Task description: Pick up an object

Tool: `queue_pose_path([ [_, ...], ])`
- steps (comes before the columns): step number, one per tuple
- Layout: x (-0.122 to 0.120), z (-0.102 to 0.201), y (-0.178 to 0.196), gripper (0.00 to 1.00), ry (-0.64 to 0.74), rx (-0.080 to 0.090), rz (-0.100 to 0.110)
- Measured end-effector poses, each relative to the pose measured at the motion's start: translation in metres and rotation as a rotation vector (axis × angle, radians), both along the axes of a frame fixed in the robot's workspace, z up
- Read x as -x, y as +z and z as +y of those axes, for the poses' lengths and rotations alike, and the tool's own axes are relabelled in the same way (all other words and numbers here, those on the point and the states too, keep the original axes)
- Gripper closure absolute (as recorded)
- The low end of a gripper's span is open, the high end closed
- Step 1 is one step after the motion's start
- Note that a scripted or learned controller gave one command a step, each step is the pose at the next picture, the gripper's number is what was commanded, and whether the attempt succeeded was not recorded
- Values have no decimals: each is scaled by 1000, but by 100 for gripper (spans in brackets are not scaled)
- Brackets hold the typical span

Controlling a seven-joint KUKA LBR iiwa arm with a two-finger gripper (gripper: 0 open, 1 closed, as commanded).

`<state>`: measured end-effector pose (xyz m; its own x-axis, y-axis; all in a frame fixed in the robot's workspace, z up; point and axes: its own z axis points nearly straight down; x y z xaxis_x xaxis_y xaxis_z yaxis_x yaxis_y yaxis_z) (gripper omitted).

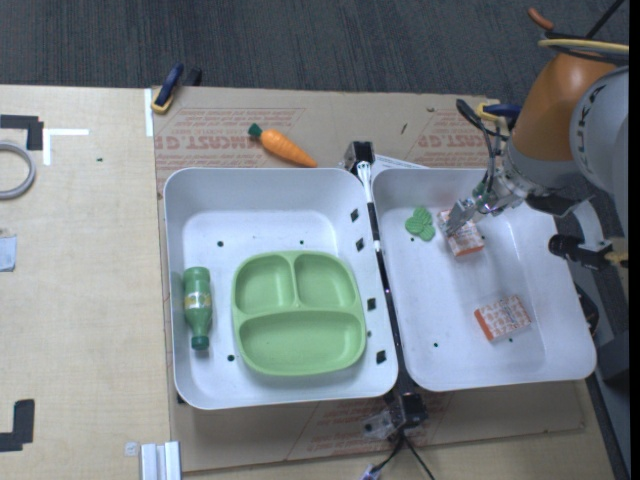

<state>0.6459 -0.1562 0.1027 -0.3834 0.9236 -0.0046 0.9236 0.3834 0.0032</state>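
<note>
The small red-and-white packet [466,241] lies near the back of the right bin [560,363], and the gripper [462,218] is right on top of it, though from here I can't tell whether its fingers are apart or closed on anything. The packet looks thin and flat, so I'd worry the fingers skid over it or pinch only a corner and drop it. A green leafy toy [420,224] sits just beside it and could get nudged or caught instead. A second red packet [503,318] lies nearer the front. The left bin [180,368] holds a divided green plate [298,313] and a green bottle [197,306].
</note>
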Motion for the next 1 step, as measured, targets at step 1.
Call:
queue_pose_path([
  [1,51,50,159,100,-31,-2,4],
])
